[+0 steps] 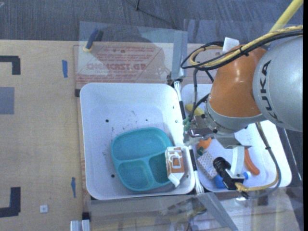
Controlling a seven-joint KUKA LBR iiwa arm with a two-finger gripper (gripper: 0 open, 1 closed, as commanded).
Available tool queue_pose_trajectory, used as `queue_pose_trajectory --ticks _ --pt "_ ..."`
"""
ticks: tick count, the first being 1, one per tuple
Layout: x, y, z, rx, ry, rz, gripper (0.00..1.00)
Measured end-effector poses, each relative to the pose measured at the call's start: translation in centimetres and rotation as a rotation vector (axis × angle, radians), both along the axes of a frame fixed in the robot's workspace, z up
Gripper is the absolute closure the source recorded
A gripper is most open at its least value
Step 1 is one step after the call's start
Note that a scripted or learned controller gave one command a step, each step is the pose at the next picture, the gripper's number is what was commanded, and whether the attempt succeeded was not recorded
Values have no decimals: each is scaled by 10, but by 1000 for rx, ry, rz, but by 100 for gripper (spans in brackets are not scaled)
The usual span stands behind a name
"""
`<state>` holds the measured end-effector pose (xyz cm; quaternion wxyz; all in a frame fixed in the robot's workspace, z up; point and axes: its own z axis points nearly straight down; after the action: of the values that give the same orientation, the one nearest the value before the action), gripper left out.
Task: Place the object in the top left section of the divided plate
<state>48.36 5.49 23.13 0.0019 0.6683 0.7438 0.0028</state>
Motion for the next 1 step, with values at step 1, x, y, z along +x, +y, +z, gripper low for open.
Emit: queue_pose_trajectory --ticks 1 --pt "-1 50 -135 6 -5 234 100"
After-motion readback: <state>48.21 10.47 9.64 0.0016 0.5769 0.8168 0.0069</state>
